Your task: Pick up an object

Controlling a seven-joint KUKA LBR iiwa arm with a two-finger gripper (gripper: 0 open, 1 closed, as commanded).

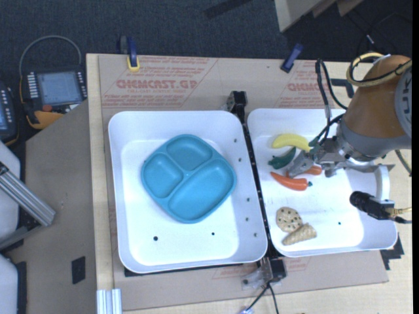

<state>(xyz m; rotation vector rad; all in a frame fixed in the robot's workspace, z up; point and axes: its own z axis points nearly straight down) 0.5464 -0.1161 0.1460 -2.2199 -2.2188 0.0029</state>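
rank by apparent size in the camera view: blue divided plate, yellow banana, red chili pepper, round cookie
1. Blue divided plastic plate, by far the largest.
2. Yellow toy banana and red toy chili pepper look alike.
3. Round speckled cookie, smallest.

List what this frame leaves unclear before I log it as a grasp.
- Gripper: in the camera view its tip is small and dark, so any hold on the red pepper or the green item is unreadable.
- Green item: partly covered by the gripper and the banana, identity unclear.
- Arm: cut off by the right edge.
- Right bin: far corner hidden under the arm.
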